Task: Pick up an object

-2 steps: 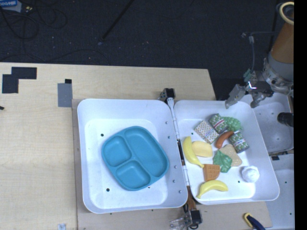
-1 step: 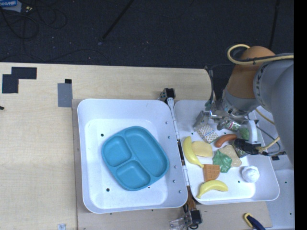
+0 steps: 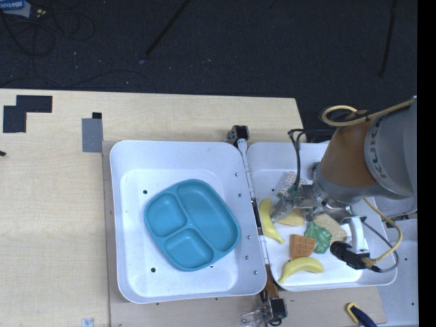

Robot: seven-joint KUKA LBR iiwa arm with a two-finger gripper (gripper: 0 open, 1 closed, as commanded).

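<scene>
Pale wooden desk [image 3: 54, 210] carries two shallow white bins side by side, edges touching. Left bin [image 3: 129, 182]; right bin [image 3: 272, 159] just right of it. Grey patch [image 3: 91, 134] and dark blocky mark [image 3: 24, 111] on the desk, up-left of the left bin.

Arm [image 3: 381, 155] is seen reaching in from the right, grey w/ orange band above the wrist, bent downward toward the lower left. Wrist is angled low, approx. at mid-height of the view. Gripper [image 3: 294, 201] is pointed left & down at the arm's end; its tips are too blurred to be made out.
</scene>
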